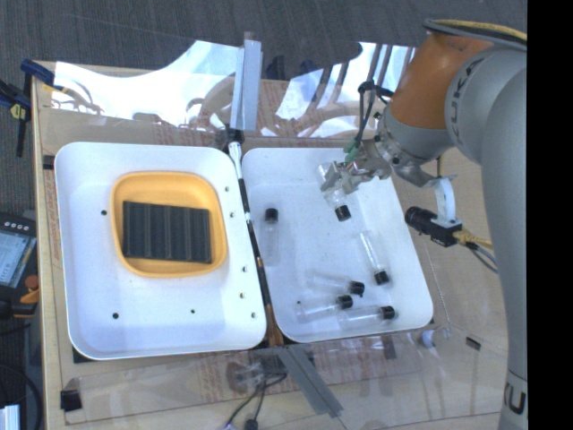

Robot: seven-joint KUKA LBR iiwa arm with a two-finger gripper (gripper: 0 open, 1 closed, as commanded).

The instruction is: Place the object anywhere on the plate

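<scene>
The yellow plate (167, 189) with a dark ridged centre lies in the left bin (89, 312). Several clear vials with black caps lie in the right bin (295, 173): one (371, 251) at mid right, three (363, 313) clustered near the front, and one (269, 227) by the left wall. My gripper (338, 179) hangs over the back of the right bin. A black-capped vial (342, 210) sits just below its tip. Whether that vial is gripped or lying on the bin floor is unclear.
A divider ridge (251, 231) separates the two bins. Crumpled clear plastic (206, 70) and an upright metal bar (246, 83) stand behind the bins. A black connector with cable (434, 225) hangs off the arm at the right bin's edge.
</scene>
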